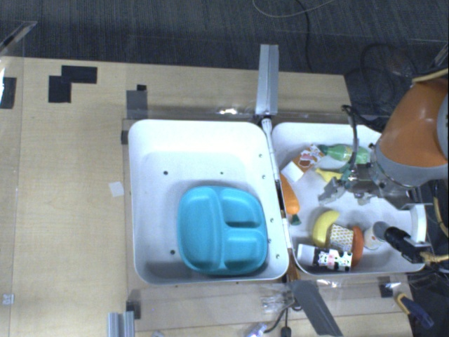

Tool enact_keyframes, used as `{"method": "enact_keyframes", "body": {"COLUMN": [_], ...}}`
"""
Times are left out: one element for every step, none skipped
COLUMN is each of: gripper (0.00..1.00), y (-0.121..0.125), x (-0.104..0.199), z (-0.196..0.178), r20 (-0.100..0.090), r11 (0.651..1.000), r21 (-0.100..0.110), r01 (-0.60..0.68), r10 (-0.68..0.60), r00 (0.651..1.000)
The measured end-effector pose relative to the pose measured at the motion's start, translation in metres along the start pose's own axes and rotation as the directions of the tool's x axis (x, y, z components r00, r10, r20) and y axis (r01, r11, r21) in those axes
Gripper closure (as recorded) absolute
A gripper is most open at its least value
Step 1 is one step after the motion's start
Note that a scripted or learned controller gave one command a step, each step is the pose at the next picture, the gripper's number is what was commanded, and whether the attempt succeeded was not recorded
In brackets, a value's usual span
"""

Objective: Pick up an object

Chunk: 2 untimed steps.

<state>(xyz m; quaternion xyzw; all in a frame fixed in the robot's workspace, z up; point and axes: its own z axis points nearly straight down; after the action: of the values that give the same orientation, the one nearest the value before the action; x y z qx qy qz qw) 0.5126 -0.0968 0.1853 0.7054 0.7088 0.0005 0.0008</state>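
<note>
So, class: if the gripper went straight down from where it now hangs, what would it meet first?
Probably the yellow banana-like object or the bare floor of the right bin beside it; the gripper sits just above them, and depth is unclear.

Your arm (421, 135) enters at the right edge of the frame, about mid-height, its orange band showing as a broad rounded shape in the upper part and the grey wrist section just below it. From there the wrist reaches toward the left and carries the end effector (342, 186) at the right-centre of the frame, pointing left and slightly down. You cannot tell from this slanted overhead view how the end effector is set.
</note>
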Motion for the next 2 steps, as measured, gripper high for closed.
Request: {"method": "enact_keyframes", "body": {"gripper": [0.0,0.0], "y": [0.026,0.02], "x": [-0.056,-0.025], "z": [0.068,0.065], "r20": [-0.001,-0.001], "r11": [0.993,0.926], "r21": [0.0,0.001], "r01": [-0.12,-0.378], "r10": [0.12,0.378], "r00": [0.993,0.926]}}
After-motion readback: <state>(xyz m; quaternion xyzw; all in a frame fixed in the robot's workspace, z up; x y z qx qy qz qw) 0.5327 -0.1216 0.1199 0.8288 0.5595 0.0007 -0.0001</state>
